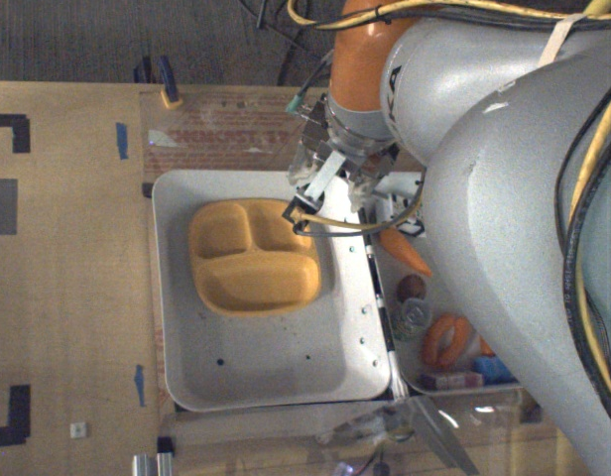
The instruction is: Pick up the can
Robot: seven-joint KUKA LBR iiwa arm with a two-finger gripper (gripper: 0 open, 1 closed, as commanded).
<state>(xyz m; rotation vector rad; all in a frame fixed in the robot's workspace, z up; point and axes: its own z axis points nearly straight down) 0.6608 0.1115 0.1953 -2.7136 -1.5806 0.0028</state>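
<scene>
gripper (337, 186) over left bin (286, 370) right edge, above tray (254, 256) corner; claw state can't tell. can (415, 315), silvery, sits in right bin (454, 397) just beside brown ball (412, 288), apart from gripper

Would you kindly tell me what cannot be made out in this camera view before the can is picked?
In the camera view:
Most of the right bin is hidden under the arm.
The greyish round thing in it may be the can, but it is too small and blurred to tell.
The blue thing is partly covered by the arm.
The upper end of the orange tapered thing is hidden behind the wrist.
</scene>
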